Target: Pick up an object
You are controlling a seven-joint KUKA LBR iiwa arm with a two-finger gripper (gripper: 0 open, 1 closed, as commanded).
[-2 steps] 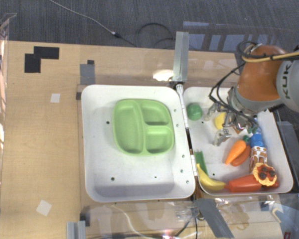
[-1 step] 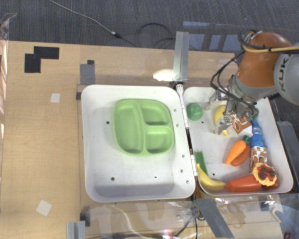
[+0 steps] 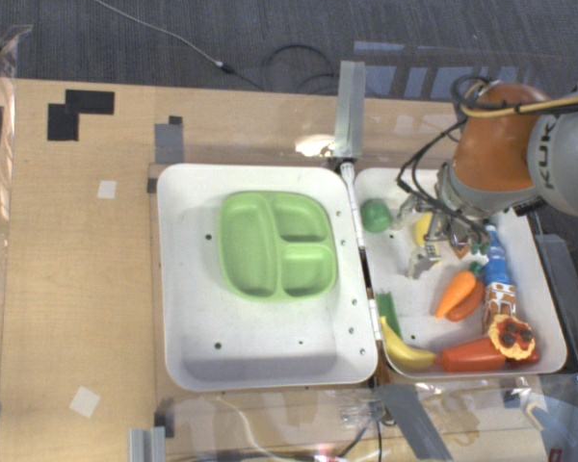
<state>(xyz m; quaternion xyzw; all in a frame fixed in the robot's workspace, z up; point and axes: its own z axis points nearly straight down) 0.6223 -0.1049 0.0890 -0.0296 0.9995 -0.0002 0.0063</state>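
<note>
Lying in the right-hand shallow white bin (image 3: 549, 354), the toy objects are scattered mostly along its near and right sides: an orange plastic carrot (image 3: 459, 296) sits near the middle, a red plastic pepper (image 3: 472, 355) lies along the near wall, a yellow plastic banana (image 3: 405, 351) with a green stem curves in the near left corner, a round green ball (image 3: 376, 216) rests near the far left wall, and a tall blue-and-white bottle (image 3: 497, 279) lies along the right side with a small red-and-yellow round toy (image 3: 513, 337) at its near end. A yellow piece (image 3: 424, 227) shows partly beneath the arm's wrist. The left-hand shallow white bin (image 3: 188, 345) holds a light green plastic tray with three compartments (image 3: 275, 244), lying flat in its middle.

Both bins rest side by side on the pale wooden bench (image 3: 67, 287), which carries black square markings at its far left. Dark grey carpet (image 3: 222, 8) lies beyond the bench, with a thin cable running across it.

The tool (image 3: 430, 256) hangs low in the right bin, its metal fingers spread apart with nothing between them. The carrot lies just beside it on the near right, apart from the fingers; the green ball is off to its far left.
</note>
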